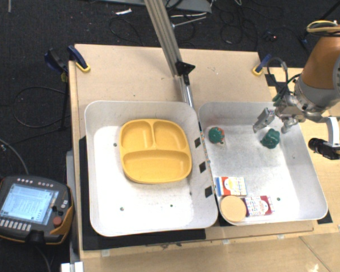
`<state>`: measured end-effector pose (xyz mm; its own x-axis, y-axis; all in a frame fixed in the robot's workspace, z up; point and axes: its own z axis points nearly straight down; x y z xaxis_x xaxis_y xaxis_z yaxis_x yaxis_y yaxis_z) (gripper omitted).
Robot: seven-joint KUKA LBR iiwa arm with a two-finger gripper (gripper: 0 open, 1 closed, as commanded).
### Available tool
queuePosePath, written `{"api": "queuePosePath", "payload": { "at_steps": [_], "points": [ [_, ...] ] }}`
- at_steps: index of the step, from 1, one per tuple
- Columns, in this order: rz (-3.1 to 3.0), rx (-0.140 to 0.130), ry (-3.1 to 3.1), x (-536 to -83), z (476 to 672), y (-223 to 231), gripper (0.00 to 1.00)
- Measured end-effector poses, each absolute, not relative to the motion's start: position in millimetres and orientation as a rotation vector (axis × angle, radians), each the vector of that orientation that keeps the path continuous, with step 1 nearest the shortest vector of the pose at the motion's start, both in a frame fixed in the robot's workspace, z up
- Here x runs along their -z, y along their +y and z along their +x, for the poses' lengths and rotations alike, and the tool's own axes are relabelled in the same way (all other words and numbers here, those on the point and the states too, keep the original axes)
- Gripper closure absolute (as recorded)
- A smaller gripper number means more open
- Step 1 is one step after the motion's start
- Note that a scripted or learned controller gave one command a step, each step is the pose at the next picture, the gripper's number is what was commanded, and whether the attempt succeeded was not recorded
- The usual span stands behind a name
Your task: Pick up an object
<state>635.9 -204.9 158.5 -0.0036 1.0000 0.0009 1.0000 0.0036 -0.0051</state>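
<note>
My gripper (275, 122) hangs over the back right part of the right bin (306, 169), its two fingers spread open. A dark green rounded object (270, 139) lies on the bin floor just below and between the fingertips, with nothing visibly pinching it. A smaller green ball-like object (216, 135) rests near the bin's back left. At the front left of this bin sit a white carton with red and yellow print (230, 185), a tan round lid or disc (234, 208) and a red and white packet (258, 205).
A yellow divided plate (156, 151) lies in the left bin (102, 208). A slanted metal pole (165, 27) rises from between the bins. A teach pendant (28, 208) sits off the bench at the lower left. Clamps grip the bench's back corners.
</note>
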Motion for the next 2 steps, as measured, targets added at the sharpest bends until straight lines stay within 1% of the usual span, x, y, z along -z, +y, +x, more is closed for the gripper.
{"api": "queuePosePath", "payload": {
  "at_steps": [1, 2],
  "points": [
    [-2.218, -0.006, -2.218, -97.1, 628.5, -208.4, 0.00],
    [-2.221, -0.002, -2.222, -95.5, 628.9, -208.0, 0.00]
  ]
}}
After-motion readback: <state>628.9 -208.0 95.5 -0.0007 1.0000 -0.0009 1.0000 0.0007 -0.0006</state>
